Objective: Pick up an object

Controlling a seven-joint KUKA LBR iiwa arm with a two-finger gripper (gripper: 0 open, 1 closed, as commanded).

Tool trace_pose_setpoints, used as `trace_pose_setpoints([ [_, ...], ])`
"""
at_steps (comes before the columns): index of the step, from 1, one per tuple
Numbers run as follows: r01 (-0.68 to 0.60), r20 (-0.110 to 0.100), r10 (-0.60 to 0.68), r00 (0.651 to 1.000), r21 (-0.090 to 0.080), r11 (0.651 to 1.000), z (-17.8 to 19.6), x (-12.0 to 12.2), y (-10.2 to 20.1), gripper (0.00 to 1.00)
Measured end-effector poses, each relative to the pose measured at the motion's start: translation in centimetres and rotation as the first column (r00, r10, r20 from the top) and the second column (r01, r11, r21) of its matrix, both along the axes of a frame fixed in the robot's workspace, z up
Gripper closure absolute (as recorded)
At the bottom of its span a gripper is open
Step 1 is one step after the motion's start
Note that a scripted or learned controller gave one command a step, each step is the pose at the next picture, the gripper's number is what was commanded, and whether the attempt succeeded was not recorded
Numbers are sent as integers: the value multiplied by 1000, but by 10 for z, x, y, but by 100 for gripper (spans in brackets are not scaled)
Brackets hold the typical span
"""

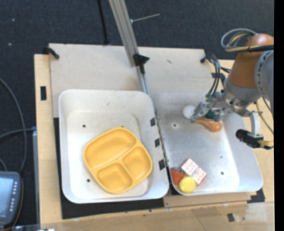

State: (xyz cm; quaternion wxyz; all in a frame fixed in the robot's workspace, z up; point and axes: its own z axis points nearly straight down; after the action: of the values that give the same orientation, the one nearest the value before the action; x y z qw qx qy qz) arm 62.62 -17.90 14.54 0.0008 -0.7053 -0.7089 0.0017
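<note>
Bench point(98, 66) carries two shallow white bins side by side. Left bin point(72, 109) holds one yellow divided tray point(117, 159), three compartments, lying flat toward the bin's near-centre, turned at an angle to the bin walls. A slanted aluminium rail point(124, 25) crosses the far edge of the bench and meets the gap between the bins.

Right bin point(238, 170): near-left corner holds a cluster of three items touching one another — a red object point(176, 175) against the wall, a yellow ball point(187, 185) just in front of it, and a small white box with red print point(193, 169) resting beside both. Toward the far side lies a white ball point(188, 111), with an orange elongated object point(211, 125) just to its right.

Claw point(203, 112) is low over the far part of the right bin, directly beside the white ball and above the orange object. Finger opening: cannot tell, and no item is visibly between them. Arm point(245, 76) enters from the right.
</note>
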Motion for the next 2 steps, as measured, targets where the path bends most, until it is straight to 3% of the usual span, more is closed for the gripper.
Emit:
trace_pose_setpoints([
  [1,3,13,-2,1000,-5,1000,-41,3,-2,0],
  [2,2,17,-2,1000,-4,1000,-27,4,-2,100],
])
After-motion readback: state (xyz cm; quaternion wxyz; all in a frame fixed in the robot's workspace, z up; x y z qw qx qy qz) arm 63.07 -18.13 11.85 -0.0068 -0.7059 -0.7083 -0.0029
